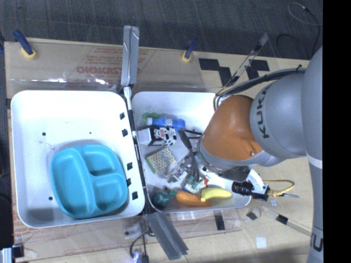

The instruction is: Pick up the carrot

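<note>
Carrot lies at right bin's near edge, btwn dark green item and banana, touching banana. My gripper hangs just above; open or closed, can't tell. Blue tray in left bin.

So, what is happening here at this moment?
A grey KUKA arm reaches into the right bin, low over a pile of small items. The carrot lies near the bin's front wall, beside a banana, not yet lifted. The left bin holds a blue divided tray.
</note>
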`<state>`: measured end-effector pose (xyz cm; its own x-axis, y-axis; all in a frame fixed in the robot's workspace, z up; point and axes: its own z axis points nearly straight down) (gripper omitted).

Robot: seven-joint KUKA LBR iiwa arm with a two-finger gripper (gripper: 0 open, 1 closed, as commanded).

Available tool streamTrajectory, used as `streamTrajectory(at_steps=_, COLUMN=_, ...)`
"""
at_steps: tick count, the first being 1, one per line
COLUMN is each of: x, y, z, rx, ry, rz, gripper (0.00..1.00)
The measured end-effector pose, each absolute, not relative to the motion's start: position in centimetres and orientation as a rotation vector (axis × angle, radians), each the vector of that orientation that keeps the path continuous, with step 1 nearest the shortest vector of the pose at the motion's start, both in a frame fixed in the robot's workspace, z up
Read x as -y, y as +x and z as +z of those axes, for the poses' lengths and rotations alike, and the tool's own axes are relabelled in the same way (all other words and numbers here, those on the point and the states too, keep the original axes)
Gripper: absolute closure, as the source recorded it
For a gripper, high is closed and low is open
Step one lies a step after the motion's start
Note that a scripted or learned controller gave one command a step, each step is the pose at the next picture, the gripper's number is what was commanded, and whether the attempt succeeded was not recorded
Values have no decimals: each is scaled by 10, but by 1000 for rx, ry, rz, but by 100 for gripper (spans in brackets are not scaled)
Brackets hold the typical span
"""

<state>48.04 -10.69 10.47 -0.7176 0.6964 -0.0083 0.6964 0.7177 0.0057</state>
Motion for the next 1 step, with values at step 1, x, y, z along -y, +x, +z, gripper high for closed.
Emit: streamTrajectory(at_steps=1, x=108, y=481, z=105, rx=-2899, ry=1177, rz=2, gripper=0)
